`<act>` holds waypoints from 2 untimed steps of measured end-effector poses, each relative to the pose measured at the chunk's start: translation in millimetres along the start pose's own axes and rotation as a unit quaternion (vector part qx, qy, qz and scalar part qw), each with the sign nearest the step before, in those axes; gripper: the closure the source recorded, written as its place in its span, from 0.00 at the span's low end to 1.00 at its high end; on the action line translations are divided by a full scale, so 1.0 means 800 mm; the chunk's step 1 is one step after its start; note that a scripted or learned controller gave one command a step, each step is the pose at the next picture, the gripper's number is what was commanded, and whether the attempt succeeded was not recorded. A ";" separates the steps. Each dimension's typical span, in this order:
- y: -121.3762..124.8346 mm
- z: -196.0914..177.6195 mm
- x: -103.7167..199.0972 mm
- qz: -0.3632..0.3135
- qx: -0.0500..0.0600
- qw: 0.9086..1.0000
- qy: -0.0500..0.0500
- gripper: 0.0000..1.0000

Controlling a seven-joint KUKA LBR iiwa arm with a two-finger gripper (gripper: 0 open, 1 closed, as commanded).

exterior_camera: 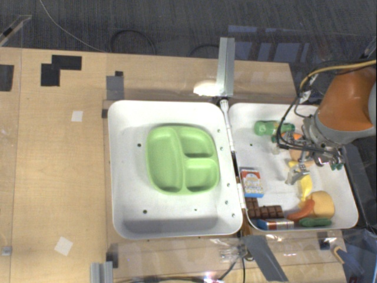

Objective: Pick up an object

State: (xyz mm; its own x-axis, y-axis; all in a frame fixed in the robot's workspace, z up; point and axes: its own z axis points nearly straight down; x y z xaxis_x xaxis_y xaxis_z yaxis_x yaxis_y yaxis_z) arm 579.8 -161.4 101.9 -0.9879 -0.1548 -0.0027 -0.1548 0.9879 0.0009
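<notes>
White left bin (126, 205) holds one green compartment tray (181, 158), roughly centred, lying flat. Right bin (247, 118) holds the clutter: small carton with red and blue print (252, 181) near its left wall; dark chocolate bar (264, 211) just below the carton; a red-and-blue marker (275, 223) along the near edge. Green bottle-like item (265, 127) lies toward the far side. Yellow banana-shaped piece (305, 186) sits right of centre, above a pale yellow rounded item (323, 204), an orange carrot-like piece (299, 213) and a green piece (317, 221). Gripper (296, 171) hangs over the right bin just above the banana piece; finger spacing cannot be made out, nothing visibly held.
</notes>
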 end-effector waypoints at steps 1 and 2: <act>0.006 0.014 0.073 0.017 0.003 1.000 -0.007 0.00; -0.045 0.017 -0.034 0.060 0.002 0.998 -0.005 0.00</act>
State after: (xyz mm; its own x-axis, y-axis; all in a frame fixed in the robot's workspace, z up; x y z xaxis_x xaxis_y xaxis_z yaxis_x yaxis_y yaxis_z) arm 612.0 -193.0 88.4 -0.9993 -0.0353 -0.0135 -0.0353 0.9994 -0.0025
